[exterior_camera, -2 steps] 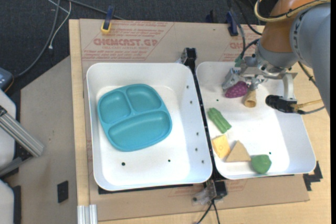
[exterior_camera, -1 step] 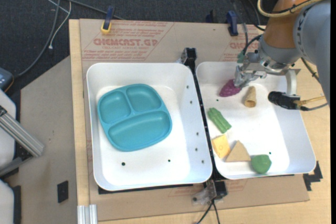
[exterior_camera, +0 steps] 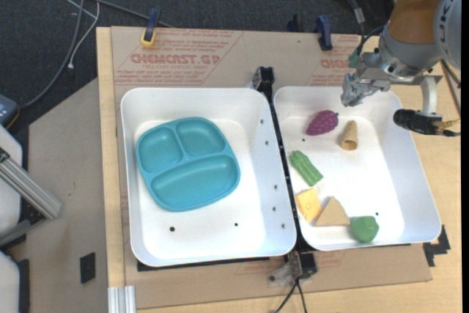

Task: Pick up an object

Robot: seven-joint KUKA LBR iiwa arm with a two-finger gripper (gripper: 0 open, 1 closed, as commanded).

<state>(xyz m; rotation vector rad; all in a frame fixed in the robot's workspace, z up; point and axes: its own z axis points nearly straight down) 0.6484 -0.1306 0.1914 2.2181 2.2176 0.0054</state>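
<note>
- Objects for picking lie in the right bin [exterior_camera: 410, 179]: a purple grape bunch [exterior_camera: 322, 122] toward its far edge, with a tan cone [exterior_camera: 349, 135] just beside it
- Green pickle-shaped piece [exterior_camera: 305, 167] lies near that bin's left wall, about midway along it
- Yellow cheese wedge [exterior_camera: 307, 202], a tan sandwich triangle [exterior_camera: 333, 214] and a green round piece [exterior_camera: 364, 229] cluster along the near edge, the cheese and triangle touching
- Gripper [exterior_camera: 357, 93] sits above the far edge of the right bin, just beyond the grape bunch and the cone, with nothing visibly between its parts; whether it is released or clenched cannot be told from this slant
- Grey arm [exterior_camera: 421, 7] with its orange band reaches in over the far right corner of the bench [exterior_camera: 110, 157]
- Left bin [exterior_camera: 139, 231] carries a teal divided plate [exterior_camera: 188, 162], lying flat near its middle
- Two blue clamps [exterior_camera: 152, 24] grip the far edge of the bench
</note>
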